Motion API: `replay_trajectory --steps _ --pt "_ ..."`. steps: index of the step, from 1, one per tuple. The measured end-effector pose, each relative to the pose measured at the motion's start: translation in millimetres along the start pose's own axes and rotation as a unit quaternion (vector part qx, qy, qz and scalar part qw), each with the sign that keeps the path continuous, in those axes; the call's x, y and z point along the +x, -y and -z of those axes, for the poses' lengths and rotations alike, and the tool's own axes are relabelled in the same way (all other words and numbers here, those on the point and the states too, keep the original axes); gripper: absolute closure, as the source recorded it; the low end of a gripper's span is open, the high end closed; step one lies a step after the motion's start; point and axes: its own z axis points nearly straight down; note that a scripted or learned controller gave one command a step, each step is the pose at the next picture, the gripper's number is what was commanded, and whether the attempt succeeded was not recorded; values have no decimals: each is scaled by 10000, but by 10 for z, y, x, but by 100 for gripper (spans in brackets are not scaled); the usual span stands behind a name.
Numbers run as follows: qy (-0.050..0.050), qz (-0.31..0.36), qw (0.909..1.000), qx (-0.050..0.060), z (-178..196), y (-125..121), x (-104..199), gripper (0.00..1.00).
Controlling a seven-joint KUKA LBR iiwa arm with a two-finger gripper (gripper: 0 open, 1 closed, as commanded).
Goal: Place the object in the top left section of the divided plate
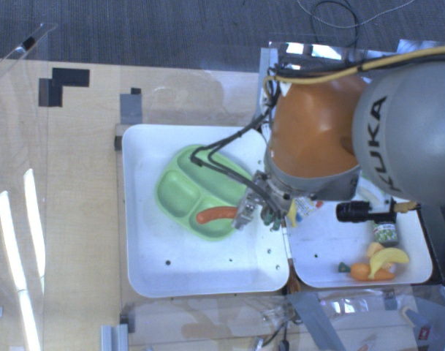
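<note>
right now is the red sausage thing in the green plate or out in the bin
In: the red sausage lies in a lower section of the green divided plate, beside the gripper.

Pale wooden bench (69, 218), two shallow white bins (153, 269) side by side, perhaps touching

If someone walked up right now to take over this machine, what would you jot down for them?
Gripper: low over the green divided plate's right edge in the left bin; whether the jaws are open is unclear.
Object: an orange-red sausage-shaped piece lies in the plate's lower compartment, just left of the gripper.
Done: the piece is on the plate.
Left: judging by this view, it is not in the top left section; it probably needs moving.
Right bin: toy fruit and a small jar.
</note>
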Motion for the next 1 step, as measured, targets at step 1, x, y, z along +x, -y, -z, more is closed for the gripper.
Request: replay_trajectory --steps 1 --pt "-9 -1119 9937 11 -5 -153 83 100"
